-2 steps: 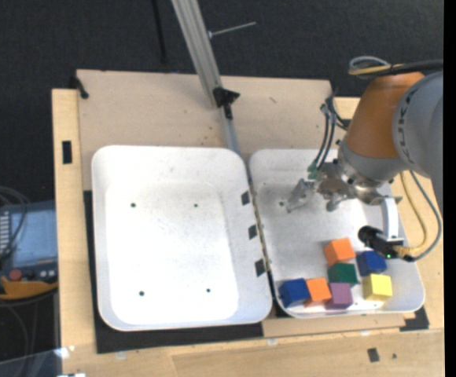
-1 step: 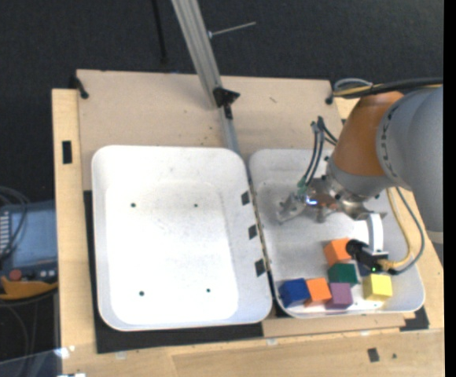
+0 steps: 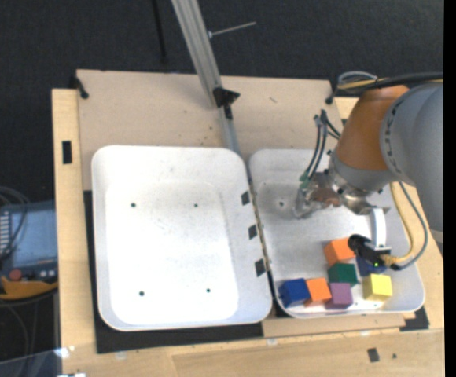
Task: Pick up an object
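While my claw (image 3: 307,203), grip state unclear, hovers in the right bin (image 3: 279,171), I'd pinch the light, rigid orange block (image 3: 338,250) across flat opposite faces.

Two white bins (image 3: 173,159) rest on a tan surface (image 3: 157,100). The right bin holds a blue block (image 3: 294,291), two orange blocks (image 3: 318,290), a green block (image 3: 342,273), a purple block (image 3: 340,294) and a yellow block (image 3: 380,287). The arm (image 3: 405,132) is grey with an orange band (image 3: 363,132).
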Robot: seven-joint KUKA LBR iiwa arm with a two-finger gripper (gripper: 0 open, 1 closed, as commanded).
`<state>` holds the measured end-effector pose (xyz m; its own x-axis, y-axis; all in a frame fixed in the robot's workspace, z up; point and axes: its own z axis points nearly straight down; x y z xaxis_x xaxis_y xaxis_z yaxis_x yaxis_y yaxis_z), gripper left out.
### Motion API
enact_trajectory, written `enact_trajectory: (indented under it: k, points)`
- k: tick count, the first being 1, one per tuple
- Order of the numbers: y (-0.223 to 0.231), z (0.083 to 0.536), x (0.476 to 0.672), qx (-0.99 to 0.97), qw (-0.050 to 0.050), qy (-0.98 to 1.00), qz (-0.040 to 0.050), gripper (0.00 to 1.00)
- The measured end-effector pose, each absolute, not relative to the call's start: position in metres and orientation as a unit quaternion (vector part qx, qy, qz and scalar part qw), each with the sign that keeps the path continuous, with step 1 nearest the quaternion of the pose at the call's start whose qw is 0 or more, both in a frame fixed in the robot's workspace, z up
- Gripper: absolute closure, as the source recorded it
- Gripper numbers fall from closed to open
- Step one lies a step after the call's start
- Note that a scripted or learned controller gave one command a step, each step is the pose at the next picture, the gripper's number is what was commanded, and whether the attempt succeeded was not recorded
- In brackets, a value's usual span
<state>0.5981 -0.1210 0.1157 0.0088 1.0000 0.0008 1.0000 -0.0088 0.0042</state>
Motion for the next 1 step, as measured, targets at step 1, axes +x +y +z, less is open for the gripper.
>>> enact_trajectory:
  k: [1]
  points:
    - [-0.1316,0.1732,0.5983,0.708,0.003,0.706,0.002,1.0]
